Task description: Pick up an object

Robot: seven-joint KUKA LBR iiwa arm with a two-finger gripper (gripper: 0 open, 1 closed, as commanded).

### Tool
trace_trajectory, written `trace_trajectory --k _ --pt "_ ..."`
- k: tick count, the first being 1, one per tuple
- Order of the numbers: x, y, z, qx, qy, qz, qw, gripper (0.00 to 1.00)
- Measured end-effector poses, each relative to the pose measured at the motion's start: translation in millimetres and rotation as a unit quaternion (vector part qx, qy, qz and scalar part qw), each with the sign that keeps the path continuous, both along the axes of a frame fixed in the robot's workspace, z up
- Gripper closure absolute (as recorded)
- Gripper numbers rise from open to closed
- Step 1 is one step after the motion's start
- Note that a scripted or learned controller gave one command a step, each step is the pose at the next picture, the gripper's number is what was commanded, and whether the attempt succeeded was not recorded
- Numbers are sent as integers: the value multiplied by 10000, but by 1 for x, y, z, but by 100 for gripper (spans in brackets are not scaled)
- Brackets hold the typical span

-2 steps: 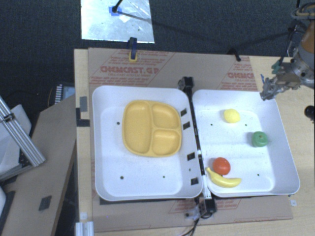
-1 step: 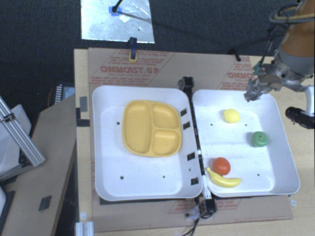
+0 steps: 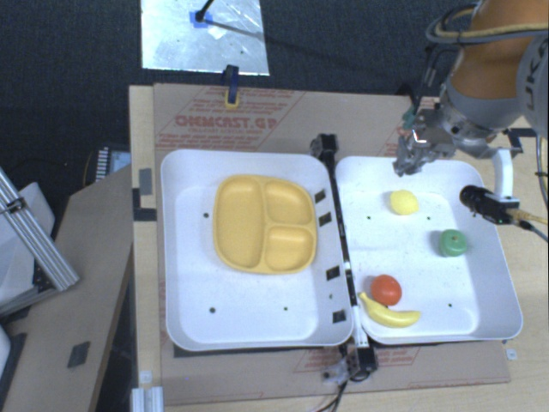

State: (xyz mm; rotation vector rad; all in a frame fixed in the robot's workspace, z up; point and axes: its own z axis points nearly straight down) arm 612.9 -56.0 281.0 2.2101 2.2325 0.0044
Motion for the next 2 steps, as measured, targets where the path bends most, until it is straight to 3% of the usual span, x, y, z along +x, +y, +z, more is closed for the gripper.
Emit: trace_trajectory --k 2 --pt "0 110 -25 0 9 -1 10000 100"
